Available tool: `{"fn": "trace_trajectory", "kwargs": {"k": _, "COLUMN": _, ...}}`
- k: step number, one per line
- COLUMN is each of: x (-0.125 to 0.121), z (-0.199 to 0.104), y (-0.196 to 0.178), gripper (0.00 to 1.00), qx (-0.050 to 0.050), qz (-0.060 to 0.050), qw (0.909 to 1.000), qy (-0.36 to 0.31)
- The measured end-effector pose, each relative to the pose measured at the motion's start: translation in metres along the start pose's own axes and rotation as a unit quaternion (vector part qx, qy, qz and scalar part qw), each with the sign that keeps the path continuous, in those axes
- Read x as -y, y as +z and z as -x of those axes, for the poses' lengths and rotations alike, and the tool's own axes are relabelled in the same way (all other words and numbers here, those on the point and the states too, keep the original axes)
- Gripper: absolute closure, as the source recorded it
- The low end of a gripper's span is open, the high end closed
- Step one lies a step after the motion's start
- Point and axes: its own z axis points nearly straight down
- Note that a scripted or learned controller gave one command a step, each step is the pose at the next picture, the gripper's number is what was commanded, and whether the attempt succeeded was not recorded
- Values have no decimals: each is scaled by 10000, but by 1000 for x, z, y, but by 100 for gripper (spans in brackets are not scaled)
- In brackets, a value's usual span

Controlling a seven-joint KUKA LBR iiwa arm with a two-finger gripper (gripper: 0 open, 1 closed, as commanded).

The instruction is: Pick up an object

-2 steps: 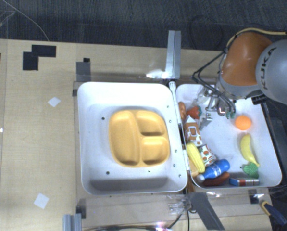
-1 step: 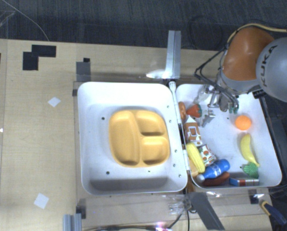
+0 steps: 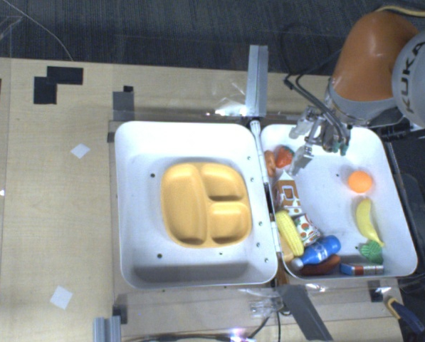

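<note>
My gripper (image 3: 300,145) hangs over the upper left part of the right bin (image 3: 390,155), open, with nothing between its fingers. Just left of its lower fingertip lies a red and orange toy (image 3: 278,159) against the bin's left wall. Further objects in this bin are an orange ball (image 3: 360,182), a banana (image 3: 367,219), a patterned box (image 3: 290,197), a corn cob (image 3: 289,235), a blue bottle (image 3: 323,249), a brown sausage (image 3: 319,264), a green toy (image 3: 371,249) and a marker (image 3: 361,268).
The left bin (image 3: 137,155) holds a yellow compartment tray (image 3: 203,204) in its middle. A grey metal post (image 3: 257,84) stands behind the divider between the bins. The arm's orange band (image 3: 369,55) rises at the upper right.
</note>
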Motion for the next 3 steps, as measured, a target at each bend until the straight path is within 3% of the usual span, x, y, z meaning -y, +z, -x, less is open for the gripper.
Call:
{"fn": "trace_trajectory", "kwargs": {"k": 1, "x": 52, "z": 34, "y": 42, "gripper": 0, "qx": -43, "qz": -23, "qw": 9990, "qy": 433}}
{"fn": "trace_trajectory", "kwargs": {"k": 2, "x": 34, "z": 33, "y": 102, "gripper": 0, "qx": -27, "qz": -9, "qw": 9883, "qy": -1528}}
{"fn": "trace_trajectory", "kwargs": {"k": 3, "x": 32, "z": 37, "y": 87, "gripper": 100, "qx": 48, "qz": -4, "qw": 9881, "qy": -1537}}
